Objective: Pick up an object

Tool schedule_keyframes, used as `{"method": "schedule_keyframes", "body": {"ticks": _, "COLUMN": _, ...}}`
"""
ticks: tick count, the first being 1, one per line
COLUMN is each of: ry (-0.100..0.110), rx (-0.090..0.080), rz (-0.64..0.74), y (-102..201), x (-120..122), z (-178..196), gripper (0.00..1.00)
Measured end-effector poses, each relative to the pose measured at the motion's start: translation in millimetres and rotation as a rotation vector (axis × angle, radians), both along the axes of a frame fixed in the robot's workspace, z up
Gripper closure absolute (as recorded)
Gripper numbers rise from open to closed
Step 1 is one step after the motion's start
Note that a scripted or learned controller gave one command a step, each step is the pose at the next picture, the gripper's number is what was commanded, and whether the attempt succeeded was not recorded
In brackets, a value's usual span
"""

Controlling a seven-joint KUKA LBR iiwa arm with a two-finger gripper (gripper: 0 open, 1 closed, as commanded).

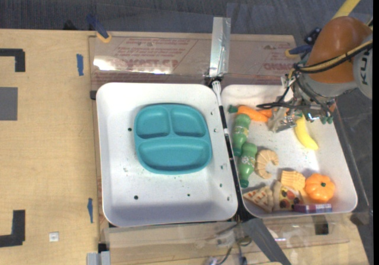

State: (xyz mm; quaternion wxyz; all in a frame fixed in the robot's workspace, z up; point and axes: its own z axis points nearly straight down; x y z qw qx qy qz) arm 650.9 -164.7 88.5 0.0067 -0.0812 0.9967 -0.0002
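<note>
The claw (288,117) hangs low in the upper part of the right bin (346,166), and its fingers look parted, nothing between them, though the tangle of cables there makes that hard to call for sure. Just to its left lies a carrot (253,113), its orange tip pointing at the claw, close to touching. Just to the right, a yellow banana (305,133) slants down toward the bin's right wall. Above the claw, the arm's orange band (337,45) fills the upper right of the frame.

Moving outward, green vegetables (241,139) are stacked down the bin's left wall. Below the claw sits a round tan cookie (266,160) with a bite out of it. Lower still, a waffle square (292,180) leans beside a small orange pumpkin (320,187) in the lower right corner, and a pizza slice (260,197) lies along the bottom edge.

Over in the middle of the frame, the left bin (112,199) holds a teal divided plate (173,138), flat, with three compartments. A silver tape strip (219,45) runs up from where the two bins meet.
</note>
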Motion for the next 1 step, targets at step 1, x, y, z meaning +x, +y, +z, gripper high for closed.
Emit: {"method": "schedule_keyframes", "body": {"ticks": 1, "ry": -0.003, "rx": 0.005, "rz": -0.309, "y": 85.5, "x": 9.8, "z": 102.4, "gripper": 1.0}}
